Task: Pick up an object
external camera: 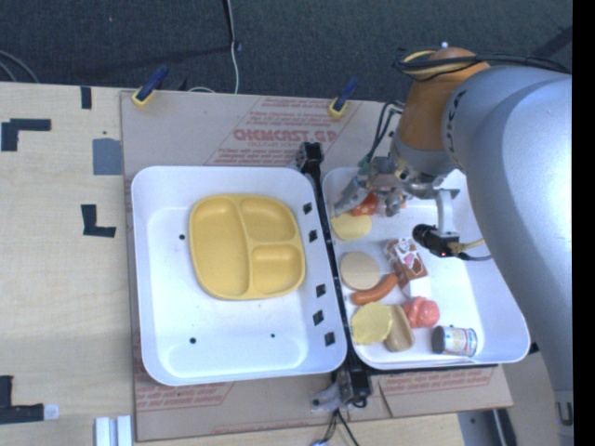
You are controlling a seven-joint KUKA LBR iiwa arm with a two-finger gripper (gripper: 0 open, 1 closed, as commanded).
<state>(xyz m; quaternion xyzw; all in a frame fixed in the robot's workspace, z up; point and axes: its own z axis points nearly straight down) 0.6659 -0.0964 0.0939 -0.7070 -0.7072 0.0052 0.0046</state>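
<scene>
I hung low over the far end of the right bin (493, 337), my gripper (372, 196) just above a small red piece (366, 203) and a pale yellow round (352, 226); whether I was spread or closed, I could not tell. To lift cleanly I judged I should centre on one piece. The divider wall (316, 240) crowded me; the hot dog (374, 291) lay nearer the bin's middle.

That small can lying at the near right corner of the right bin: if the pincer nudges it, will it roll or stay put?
The can lies on its side, so it would probably roll if pushed across its length. Its smooth, shiny metal wall may be slippery. The bin's raised rim close beside it would likely stop it.
</scene>
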